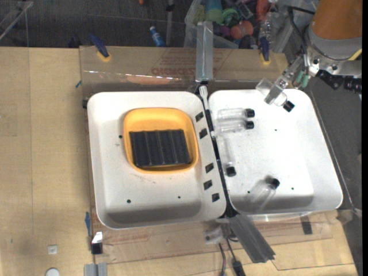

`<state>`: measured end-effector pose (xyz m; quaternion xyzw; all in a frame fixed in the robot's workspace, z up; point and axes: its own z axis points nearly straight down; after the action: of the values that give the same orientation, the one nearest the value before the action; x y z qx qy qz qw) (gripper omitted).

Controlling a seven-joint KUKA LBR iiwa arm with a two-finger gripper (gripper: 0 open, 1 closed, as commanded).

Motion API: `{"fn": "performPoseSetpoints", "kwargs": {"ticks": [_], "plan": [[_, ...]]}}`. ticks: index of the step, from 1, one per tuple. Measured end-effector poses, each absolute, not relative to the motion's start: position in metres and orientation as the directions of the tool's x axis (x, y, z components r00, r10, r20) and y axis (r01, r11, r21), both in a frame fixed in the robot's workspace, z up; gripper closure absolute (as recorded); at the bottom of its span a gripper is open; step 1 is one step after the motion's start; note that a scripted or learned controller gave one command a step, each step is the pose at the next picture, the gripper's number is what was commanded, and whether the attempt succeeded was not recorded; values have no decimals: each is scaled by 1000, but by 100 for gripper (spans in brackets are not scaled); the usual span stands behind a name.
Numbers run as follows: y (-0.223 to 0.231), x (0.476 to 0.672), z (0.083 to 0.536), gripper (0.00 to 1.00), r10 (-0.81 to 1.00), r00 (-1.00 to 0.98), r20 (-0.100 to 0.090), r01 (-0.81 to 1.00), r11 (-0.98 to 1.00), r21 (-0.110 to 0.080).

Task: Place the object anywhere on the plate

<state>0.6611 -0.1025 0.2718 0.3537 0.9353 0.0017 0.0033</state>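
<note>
Claw point(277, 92) over right bin point(299, 171) far corner, grip state impossible to tell; clear bottles point(233, 119) slippery, hard to see, could miss them; yellow plate point(160, 119) far left

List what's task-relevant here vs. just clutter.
Task-relevant:
- square yellow plate holding a dark ribbed block, left bin
- clear plastic vials with black caps, right bin
- tool

Clutter:
- crate of colourful toys
- blue clamps

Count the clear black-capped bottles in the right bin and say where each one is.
4, though clear plastic is hard to separate: two side by side at upper left, one along the left wall, one near the front. More may be hidden.
</note>
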Motion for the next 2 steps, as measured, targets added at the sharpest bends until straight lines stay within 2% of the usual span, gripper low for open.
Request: {"fn": "performPoseSetpoints", "kwargs": {"ticks": [1, 2], "plan": [[-116, 659, 305, 100, 582, -813, -7, 582, 813, 4], [-163, 659, 333, 100, 458, -889, -9, 458, 889, 3]]}}
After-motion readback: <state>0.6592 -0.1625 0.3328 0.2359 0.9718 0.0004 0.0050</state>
